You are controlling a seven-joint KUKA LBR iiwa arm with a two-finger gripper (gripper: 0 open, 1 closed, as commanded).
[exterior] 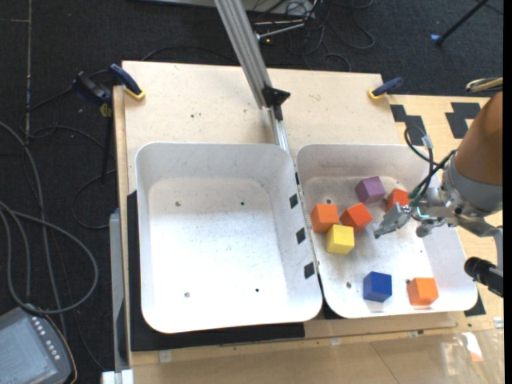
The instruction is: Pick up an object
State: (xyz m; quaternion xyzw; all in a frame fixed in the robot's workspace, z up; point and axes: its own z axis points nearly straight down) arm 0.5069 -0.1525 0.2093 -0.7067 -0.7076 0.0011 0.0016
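Note:
The right bin (448, 254) holds several small blocks. A purple block (370, 188) lies toward its back, with an orange block (325, 216), an orange-red block (357, 215) and a yellow block (341, 238) clustered left of centre. A blue block (378, 286) and another orange block (422, 291) sit near the front rim. A red-orange block (398, 198) lies partly hidden just behind my gripper (402, 226). The gripper hangs low over the bin's middle right, open, its fingers spread with nothing between them.
The left bin (216, 238) stands beside the right one, sharing a middle wall. A slanted metal pole (244, 42) rises from the bench behind the bins. Clamps sit at the bench's back corners, and cables lie on the floor to the left.

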